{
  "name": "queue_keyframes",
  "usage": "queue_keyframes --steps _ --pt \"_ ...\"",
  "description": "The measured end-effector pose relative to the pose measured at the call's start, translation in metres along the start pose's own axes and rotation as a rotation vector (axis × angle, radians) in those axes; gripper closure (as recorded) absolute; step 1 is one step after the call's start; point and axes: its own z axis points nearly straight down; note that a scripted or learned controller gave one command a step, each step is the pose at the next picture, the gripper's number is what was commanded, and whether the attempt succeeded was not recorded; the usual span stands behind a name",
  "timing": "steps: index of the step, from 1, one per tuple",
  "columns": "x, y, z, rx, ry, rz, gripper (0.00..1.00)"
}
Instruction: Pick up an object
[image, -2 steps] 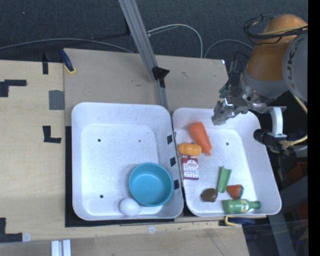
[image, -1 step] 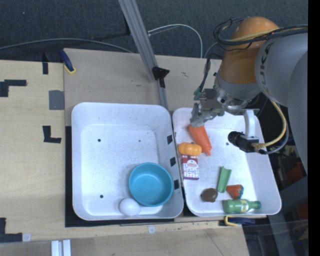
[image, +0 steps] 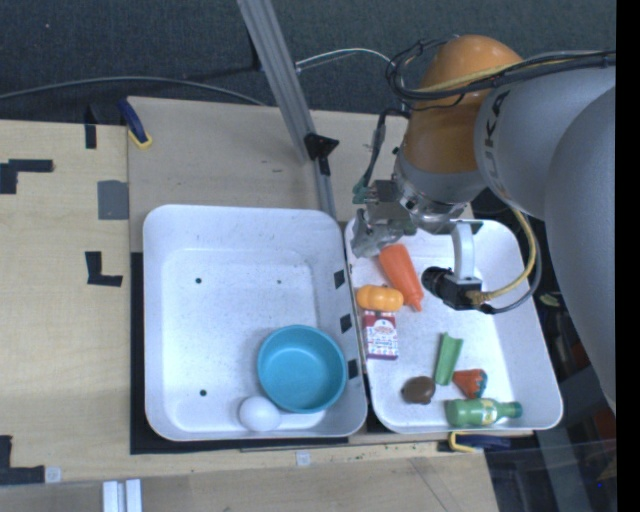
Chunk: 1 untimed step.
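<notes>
claw (image: 374, 236) above right bin (image: 535, 385) beside carrot (image: 401, 274)

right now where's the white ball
In the camera view, the white ball lies in the left bin, at its near edge, touching the lower left side of the blue bowl.

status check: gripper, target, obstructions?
Gripper low at right bin's far left corner, nothing visibly held. Carrot nearest, beside it. Yellow piece touches the carrot's near end.
</notes>
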Motion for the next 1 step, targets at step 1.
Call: queue_keyframes --steps 1 --pt "0.0570 0.0008 0.0164 0.002 0.000 -0.001 1.00"
